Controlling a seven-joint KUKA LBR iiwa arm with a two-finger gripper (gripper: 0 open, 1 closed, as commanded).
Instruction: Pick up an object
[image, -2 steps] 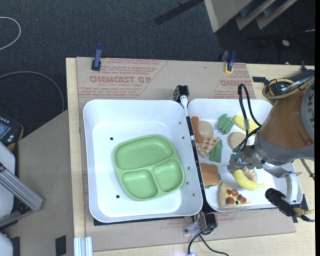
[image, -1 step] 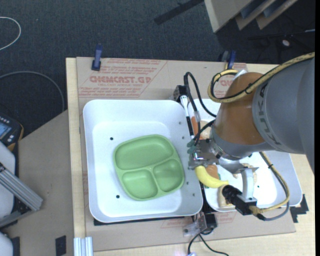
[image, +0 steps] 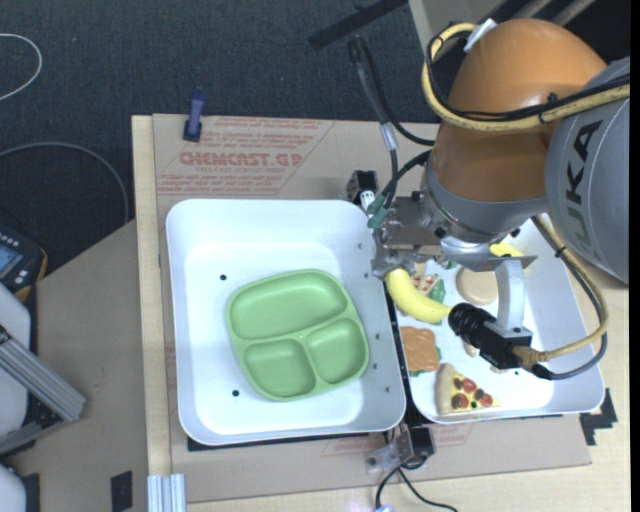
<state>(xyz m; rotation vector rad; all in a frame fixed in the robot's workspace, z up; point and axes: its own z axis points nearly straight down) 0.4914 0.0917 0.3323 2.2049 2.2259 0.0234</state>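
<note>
The camera view looks down on two white bins. The left bin (image: 190, 300) holds a green divided tray (image: 297, 332) with three compartments, lying flat near its middle. The right bin (image: 575, 385) is largely covered by the arm (image: 500, 130), whose grey body and orange band blot out the bin's upper half. Below the arm's wrist lies a toy banana (image: 415, 300), its upper end tucked under the gripper (image: 440, 255); whether the claw touches it, or is apart or together, cannot be made out, since the wrist hides it. Just beside the banana a small patterned piece (image: 428, 283) peeks out, too covered to name. A pale round piece (image: 480, 288) is half hidden too. Further down lie a toast-like slab (image: 420, 350) and a toy pizza slice (image: 462, 390), both in plain sight. A black cable fitting (image: 490, 340) hangs over the bin
</note>
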